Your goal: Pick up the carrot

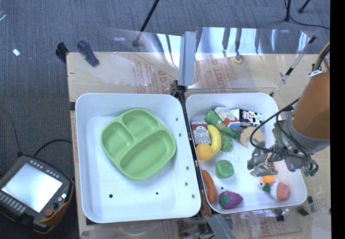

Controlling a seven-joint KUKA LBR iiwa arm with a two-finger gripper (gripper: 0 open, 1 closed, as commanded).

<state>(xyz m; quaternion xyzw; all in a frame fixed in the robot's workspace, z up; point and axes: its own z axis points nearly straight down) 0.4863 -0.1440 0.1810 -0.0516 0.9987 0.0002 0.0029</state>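
A small orange carrot (pixel 268 179) with a green leafy end lies near the right bin's front right corner. My gripper (pixel 264 169) hangs directly over it, its tip right at the carrot's upper end. The gripper body hides part of the carrot. The arm with its orange band (pixel 315 108) reaches in from the right over the bin's right wall.
The right bin (pixel 232 97) holds several toy foods: a banana (pixel 215 138), a lemon (pixel 204 151), a green round piece (pixel 225 169), an orange-red sausage shape (pixel 209 185), a purple berry (pixel 230 199), a pink piece (pixel 282 191). A green divided plate (pixel 138 142) sits in the left bin (pixel 89 178).
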